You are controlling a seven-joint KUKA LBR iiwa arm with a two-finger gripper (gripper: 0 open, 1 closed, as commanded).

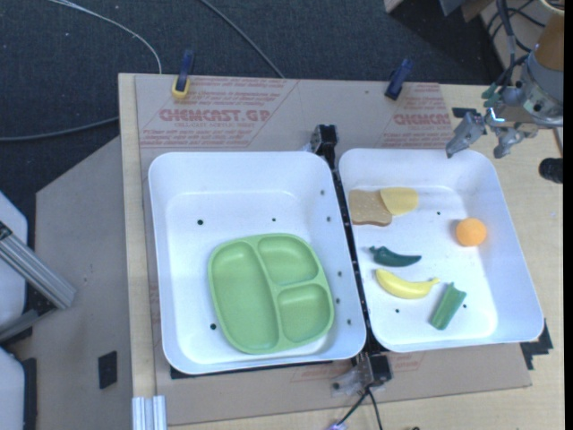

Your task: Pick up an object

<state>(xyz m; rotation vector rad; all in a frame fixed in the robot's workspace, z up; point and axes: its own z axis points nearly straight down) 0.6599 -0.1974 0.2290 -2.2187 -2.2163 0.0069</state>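
Fingers of the gripper [481, 141] stood spread apart with nothing between them, hanging over the far right corner of the right bin [515, 240], well apart from everything inside it. Within that bin lay a slice of bread [367, 207] touching a pale yellow piece [400, 200], an orange ball [471, 232] near the right wall, a dark green pepper [395, 257], a banana [406, 285] just beneath it and a green block [447, 306] (tilted, beside the banana's tip). Over in the left bin [179, 240] sat a green divided plate [270, 291].
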